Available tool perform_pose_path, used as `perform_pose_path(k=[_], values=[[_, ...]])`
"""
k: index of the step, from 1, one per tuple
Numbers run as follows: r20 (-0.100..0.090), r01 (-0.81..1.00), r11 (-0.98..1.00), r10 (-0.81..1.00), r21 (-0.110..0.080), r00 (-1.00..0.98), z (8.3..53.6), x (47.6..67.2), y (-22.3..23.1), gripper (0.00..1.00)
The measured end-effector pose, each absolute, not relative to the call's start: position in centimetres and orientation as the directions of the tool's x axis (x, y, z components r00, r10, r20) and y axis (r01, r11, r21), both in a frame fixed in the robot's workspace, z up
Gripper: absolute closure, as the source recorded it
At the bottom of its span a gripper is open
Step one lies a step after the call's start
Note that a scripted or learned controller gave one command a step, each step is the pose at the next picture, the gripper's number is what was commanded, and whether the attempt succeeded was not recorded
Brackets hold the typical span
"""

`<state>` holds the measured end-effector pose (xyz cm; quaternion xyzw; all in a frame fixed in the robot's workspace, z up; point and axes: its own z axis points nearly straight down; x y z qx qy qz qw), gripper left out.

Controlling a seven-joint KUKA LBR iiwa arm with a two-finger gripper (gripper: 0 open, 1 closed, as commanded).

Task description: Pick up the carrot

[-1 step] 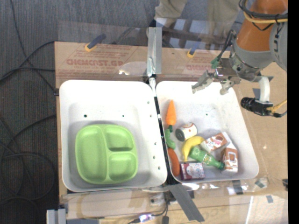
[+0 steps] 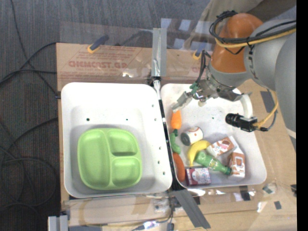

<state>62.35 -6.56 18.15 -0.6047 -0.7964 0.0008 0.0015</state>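
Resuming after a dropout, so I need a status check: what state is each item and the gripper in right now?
gripper: above the right bin's upper left, nothing between its fingers.
carrot: lying loose by the right bin's left wall.
banana: lying flat mid-bin.
green bottle: on its side.
green tray: flat in the left bin.

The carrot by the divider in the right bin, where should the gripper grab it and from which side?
Probably the carrot at its orange upper half, from straight above. It lies lengthwise beside the bin wall, so fingers likely fit best closing across its narrow width, clear of the banana on its other side.
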Motion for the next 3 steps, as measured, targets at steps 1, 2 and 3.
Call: perform_pose_path(k=[1, 2, 3], values=[[0.001, 0.922, 0.386, 0.922, 0.001, -0.386, 9.2, 60.1, -10.3, 0.00], [0.001, 0.923, 0.385, 0.923, 0.002, -0.385, 10.0, 60.1, -10.3, 1.00], [-0.002, 0.972, 0.235, 0.972, -0.003, -0.235, 19.9, 64.8, -4.7, 1.00]])
